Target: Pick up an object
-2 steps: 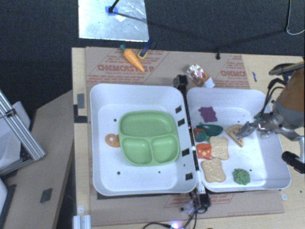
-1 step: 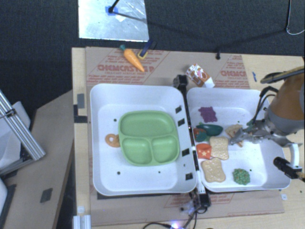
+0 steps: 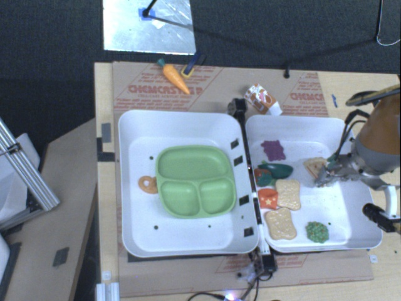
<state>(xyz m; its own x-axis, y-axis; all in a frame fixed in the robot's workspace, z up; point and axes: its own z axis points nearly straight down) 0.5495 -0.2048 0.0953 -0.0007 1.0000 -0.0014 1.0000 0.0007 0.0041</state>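
Note:
My gripper (image 3: 324, 179) reaches in from the right and hangs low over the right bin (image 3: 351, 231), just beside a tan cracker piece (image 3: 314, 166). In that bin lie a purple piece (image 3: 273, 149), a dark green vegetable (image 3: 274, 170), a red block with a star (image 3: 268, 199), two tan bread slices (image 3: 288, 194) (image 3: 280, 224) and a green broccoli piece (image 3: 317, 232). Nothing shows between the gripper and these items that I can make out.
The left bin (image 3: 135, 168) holds a green divided plate (image 3: 192, 180) and a small orange pretzel ring (image 3: 148, 184). Behind the bins on the cardboard lie a toy carrot (image 3: 175, 78) and a small wrapped packet (image 3: 262, 99). A foil sheet (image 3: 148, 17) lies farther back.

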